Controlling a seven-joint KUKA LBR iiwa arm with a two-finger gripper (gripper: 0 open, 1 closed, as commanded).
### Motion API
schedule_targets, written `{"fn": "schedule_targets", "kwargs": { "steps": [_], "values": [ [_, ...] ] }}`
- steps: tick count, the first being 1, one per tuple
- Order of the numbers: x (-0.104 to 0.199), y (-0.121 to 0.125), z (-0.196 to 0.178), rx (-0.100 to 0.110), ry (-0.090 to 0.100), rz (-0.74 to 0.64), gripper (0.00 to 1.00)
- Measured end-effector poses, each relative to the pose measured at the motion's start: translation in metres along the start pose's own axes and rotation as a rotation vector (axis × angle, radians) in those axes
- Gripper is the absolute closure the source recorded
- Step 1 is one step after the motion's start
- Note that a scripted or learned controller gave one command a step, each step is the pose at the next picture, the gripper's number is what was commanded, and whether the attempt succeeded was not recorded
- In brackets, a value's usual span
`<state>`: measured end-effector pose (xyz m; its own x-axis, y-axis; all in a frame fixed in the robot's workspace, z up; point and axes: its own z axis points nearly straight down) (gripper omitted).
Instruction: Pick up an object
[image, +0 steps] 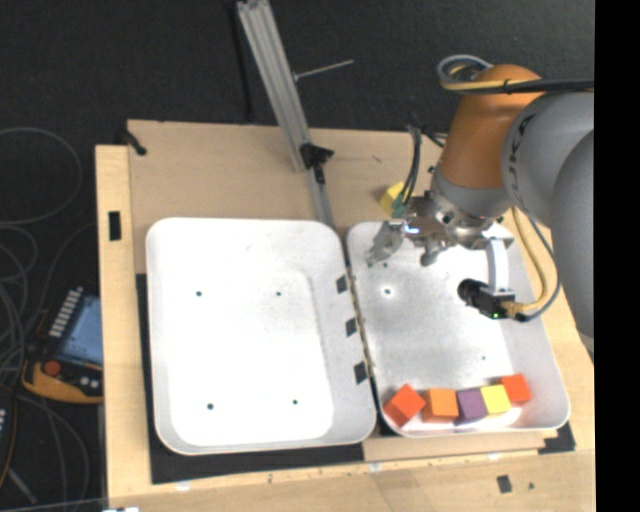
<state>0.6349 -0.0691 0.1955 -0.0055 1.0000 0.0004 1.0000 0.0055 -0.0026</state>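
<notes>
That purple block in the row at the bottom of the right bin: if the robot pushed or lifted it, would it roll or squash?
The purple block looks flat-sided, so it would probably slide, not roll. It appears solid and small, likely stiff and light. Its neighbours, the orange block and yellow block, sit very close on either side, so a push may shift them too.

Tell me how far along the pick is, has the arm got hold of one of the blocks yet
Not yet. Nothing looks done: all five blocks lie in a row along the near edge of the right bin. In hand: the gripper hangs open over that bin's far end, well away from the row, with nothing between its fingers. Left: move over a block, come down, close on it and lift.
</notes>
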Motion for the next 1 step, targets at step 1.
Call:
{"fn": "schedule_targets", "kwargs": {
  "steps": [1],
  "values": [
    [0.0545,-0.0363,-0.0012,-0.001,0.001,-0.001,0.0]
  ]
}}
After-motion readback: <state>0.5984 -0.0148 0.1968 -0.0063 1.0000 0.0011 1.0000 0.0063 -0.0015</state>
